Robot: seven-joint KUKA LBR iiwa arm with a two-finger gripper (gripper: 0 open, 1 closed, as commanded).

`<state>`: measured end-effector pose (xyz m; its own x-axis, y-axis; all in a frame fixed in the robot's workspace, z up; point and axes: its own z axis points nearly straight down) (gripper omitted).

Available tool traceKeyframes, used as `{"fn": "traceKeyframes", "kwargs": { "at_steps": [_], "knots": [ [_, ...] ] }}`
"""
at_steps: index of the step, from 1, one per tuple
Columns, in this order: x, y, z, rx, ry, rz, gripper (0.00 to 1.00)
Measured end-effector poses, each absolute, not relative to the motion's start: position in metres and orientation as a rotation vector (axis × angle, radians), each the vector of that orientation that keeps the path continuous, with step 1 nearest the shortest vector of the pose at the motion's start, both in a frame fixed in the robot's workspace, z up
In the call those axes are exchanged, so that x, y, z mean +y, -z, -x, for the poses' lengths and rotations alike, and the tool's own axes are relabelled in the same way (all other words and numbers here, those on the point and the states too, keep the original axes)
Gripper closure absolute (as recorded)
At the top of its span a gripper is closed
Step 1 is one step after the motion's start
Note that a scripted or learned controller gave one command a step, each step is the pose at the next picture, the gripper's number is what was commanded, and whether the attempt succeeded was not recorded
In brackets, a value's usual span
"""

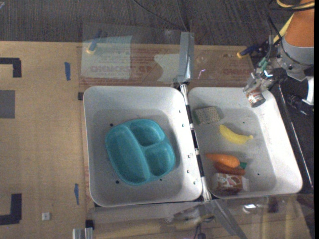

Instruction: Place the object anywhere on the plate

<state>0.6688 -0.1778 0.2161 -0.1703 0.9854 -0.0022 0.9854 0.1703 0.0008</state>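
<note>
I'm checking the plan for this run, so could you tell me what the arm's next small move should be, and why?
Probably carry the claw left toward the teal plate. A small can-like object appears held at the claw above the right bin's far corner, while the plate lies in the left bin.

**One fixed overhead camera, tilted down on the bench**

The camera looks down at a slant from well above, taking in both white bins: left bin (pixel 94 133), right bin (pixel 279 148), surrounding bench (pixel 40 148) and floor strip (pixel 75 9) beyond.
</note>
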Motion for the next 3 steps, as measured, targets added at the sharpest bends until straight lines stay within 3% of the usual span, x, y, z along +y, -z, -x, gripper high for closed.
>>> {"fn": "traceKeyframes", "kwargs": {
  "at_steps": [1, 2, 3],
  "knots": [
    [-0.104, -0.202, -0.662, 2.503, 0.002, -1.903, 1.00],
    [-0.131, -0.279, -0.621, 2.718, -0.002, -1.566, 1.00],
    [-0.157, -0.254, -0.590, 2.684, 0.000, -1.631, 1.00]
  ]
}}
